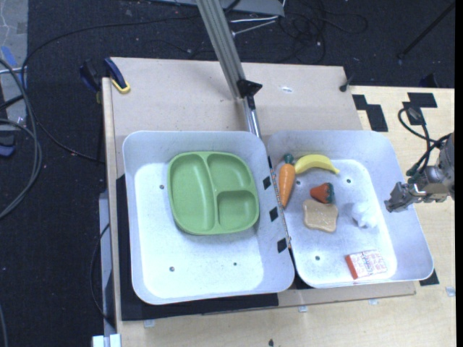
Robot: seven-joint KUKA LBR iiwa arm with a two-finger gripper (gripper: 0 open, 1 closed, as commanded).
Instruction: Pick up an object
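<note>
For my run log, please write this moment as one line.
gripper: at right bin right rim, nothing visibly held | right bin: carrot, banana, strawberry, bread, red packet | left bin: green plate

The counter (181, 100) carries two shallow white bins side by side. The left bin (152, 266) contains a green divided plate (214, 192). The right bin (391, 165) contains a carrot (286, 184), a banana (316, 164) just beside the carrot top, a strawberry (322, 191), a slice of bread (320, 216), a small white object (362, 214) and a red-and-white packet (369, 264) near the front rim. The end effector (399, 197) is positioned over the right edge of the right bin, apart from all objects.
</note>
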